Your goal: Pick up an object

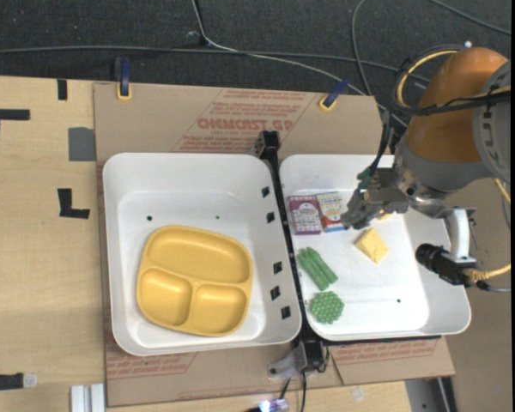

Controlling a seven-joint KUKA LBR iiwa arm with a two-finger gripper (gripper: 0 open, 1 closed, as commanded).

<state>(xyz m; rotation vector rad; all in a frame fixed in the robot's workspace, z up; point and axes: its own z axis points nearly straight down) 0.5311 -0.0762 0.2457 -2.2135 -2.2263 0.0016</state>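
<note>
The right bin holds a small printed box, a yellow cheese-like wedge, a green ridged piece and a green dotted round piece. My gripper hangs over the right bin's upper middle, just right of the printed box and above the yellow wedge. Its dark fingers point down-left. I cannot make out anything between them.
The left bin holds a yellow divided tray. A black divider clip sits at the top between the bins. Cables run across the dark background and around the arm at right. Cardboard lies under both bins.
</note>
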